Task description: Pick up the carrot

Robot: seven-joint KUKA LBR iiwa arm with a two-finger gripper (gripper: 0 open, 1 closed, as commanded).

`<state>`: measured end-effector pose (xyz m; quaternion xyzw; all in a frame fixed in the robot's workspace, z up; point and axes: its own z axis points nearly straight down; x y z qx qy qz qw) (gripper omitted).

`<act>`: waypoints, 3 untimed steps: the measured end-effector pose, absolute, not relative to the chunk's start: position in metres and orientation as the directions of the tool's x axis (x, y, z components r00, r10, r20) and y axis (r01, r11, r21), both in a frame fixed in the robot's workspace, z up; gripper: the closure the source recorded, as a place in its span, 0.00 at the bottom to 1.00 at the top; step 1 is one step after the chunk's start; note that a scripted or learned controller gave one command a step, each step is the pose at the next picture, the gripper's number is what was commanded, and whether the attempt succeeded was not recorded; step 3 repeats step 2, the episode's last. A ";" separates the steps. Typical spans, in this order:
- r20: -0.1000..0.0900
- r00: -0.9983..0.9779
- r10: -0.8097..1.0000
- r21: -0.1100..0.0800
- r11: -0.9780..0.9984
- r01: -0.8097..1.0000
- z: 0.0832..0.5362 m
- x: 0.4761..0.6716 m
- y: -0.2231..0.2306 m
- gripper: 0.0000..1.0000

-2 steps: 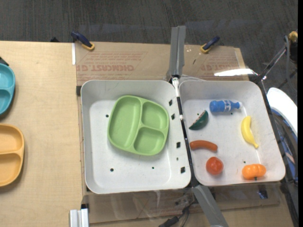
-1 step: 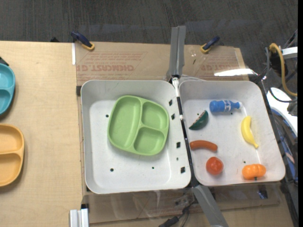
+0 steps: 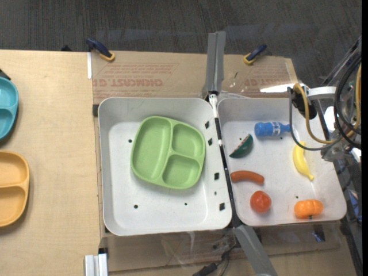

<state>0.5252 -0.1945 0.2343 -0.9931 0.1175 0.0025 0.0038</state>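
One carrot (image 3: pixel 247 177) low in right bin (image 3: pixel 328 154), beside tomato (image 3: pixel 260 201).

Behind the two bins a flattened cardboard sheet (image 3: pixel 144 76) lies on the worktop, and it carries red print, upside down from here. The big line reads "CHEMCRZT" followed by "GF" or similar; the last letters are hard to make out. Smaller red lines beside it stay too blurred to read.

2 bins (image 3: pixel 109 154), 3 plates (image 3: pixel 168 152), 6 toy foods (image 3: pixel 246 177).
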 end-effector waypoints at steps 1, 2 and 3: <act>-0.003 0.974 -0.228 -0.009 -0.974 -0.228 0.231 0.551 -0.220 1.00; -0.001 0.978 -0.208 -0.008 -0.978 -0.208 0.251 0.554 -0.220 1.00; -0.001 0.978 -0.208 -0.008 -0.978 -0.208 0.251 0.554 -0.220 1.00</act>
